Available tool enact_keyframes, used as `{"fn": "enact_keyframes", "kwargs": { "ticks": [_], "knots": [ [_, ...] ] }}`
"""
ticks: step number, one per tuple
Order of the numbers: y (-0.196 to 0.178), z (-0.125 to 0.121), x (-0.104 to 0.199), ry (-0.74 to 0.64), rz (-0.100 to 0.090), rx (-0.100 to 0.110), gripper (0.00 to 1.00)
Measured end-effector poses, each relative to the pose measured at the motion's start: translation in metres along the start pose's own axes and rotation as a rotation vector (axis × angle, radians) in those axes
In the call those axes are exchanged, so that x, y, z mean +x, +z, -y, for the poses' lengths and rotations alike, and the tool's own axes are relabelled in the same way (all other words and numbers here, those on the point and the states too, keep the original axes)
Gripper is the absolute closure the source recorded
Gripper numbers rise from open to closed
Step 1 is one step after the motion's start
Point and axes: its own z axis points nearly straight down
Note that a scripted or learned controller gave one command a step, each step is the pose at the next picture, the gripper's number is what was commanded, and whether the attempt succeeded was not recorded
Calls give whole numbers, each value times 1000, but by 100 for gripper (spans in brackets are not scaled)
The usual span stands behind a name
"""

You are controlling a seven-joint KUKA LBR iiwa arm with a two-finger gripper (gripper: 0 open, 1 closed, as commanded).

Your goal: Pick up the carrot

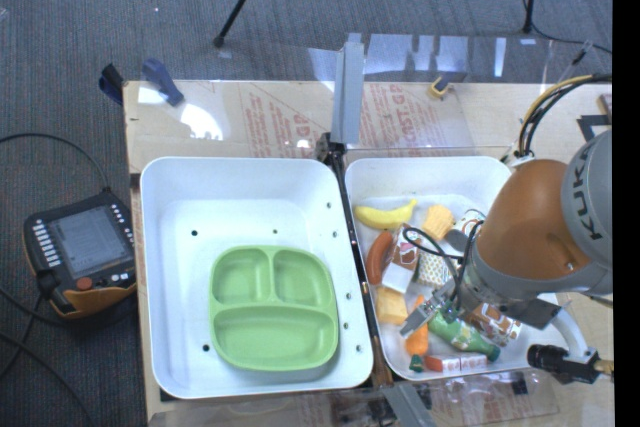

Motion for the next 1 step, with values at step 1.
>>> {"fn": "enact_keyframes", "kwargs": {
  "ticks": [1],
  "knots": [
    [-12, -2, -1, 5, 2, -6, 100]
  ]
}}
